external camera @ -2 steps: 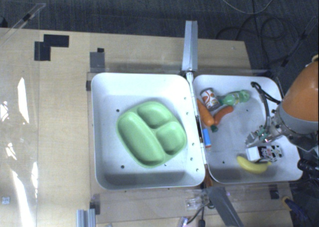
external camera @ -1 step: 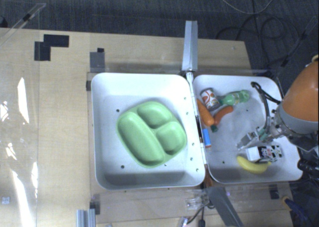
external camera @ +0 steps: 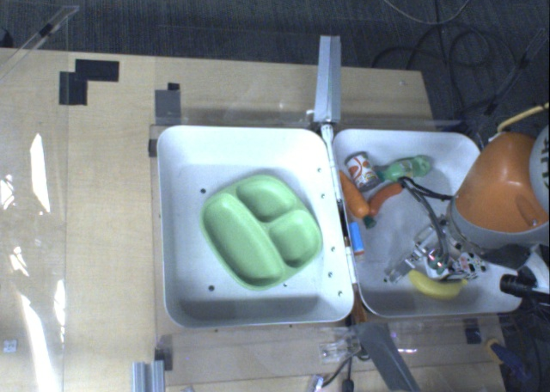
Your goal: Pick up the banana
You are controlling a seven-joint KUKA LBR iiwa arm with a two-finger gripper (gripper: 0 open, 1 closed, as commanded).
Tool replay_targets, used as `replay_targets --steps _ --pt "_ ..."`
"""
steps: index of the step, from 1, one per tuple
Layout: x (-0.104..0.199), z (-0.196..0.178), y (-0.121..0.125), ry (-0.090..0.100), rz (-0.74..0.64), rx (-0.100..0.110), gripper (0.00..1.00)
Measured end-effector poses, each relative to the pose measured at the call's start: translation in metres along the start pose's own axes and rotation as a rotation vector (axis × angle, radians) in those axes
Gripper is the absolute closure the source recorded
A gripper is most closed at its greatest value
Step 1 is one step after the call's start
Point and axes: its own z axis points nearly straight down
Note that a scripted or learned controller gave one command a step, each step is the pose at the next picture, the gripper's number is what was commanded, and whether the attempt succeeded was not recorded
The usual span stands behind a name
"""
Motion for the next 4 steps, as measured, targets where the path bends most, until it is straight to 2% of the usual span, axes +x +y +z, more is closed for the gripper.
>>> replay_targets --steps 1,2,3,4 --pt "-0.002 -0.012 0.003 -0.006 0.000 -0.007 1.00" --pt "-0.002 -0.012 0.003 -0.006 0.001 -0.007 0.00" --pt "0.009 0.000 0.007 0.001 0.252 0.002 0.00" --pt "0.001 -0.016 -0.002 0.005 0.234 0.006 0.00"
